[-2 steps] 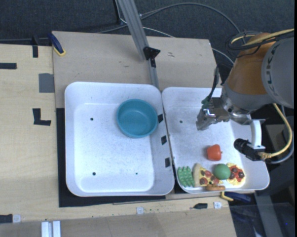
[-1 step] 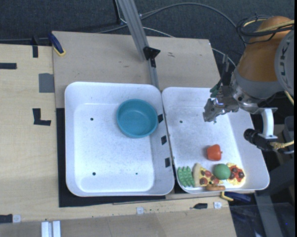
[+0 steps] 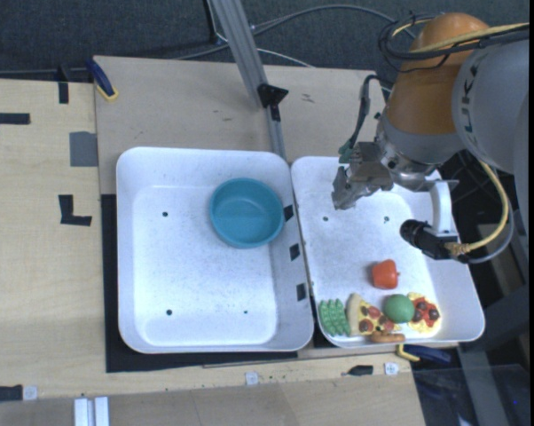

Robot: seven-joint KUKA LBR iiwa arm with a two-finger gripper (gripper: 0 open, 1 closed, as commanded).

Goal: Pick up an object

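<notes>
My gripper (image 3: 344, 197) hangs over the upper left part of the right bin (image 3: 338, 247), with nothing visible between its fingers. A red tomato-like toy (image 3: 385, 274) lies lower right of it in the same bin. Along the bin's front edge sit a green ridged piece (image 3: 333, 315), a pizza-slice toy (image 3: 366, 316), a green ball (image 3: 397, 308) and a red-and-yellow piece (image 3: 426, 312). A blue bowl (image 3: 246, 212) stands in the left bin (image 3: 160, 273), near its upper right.
A grey metal pole (image 3: 249, 60) slants down to the gap between the bins. The arm's black cable fitting (image 3: 424, 237) overhangs the right bin's right side. A blue-and-yellow clamp (image 3: 104, 82) grips the board's far left corner.
</notes>
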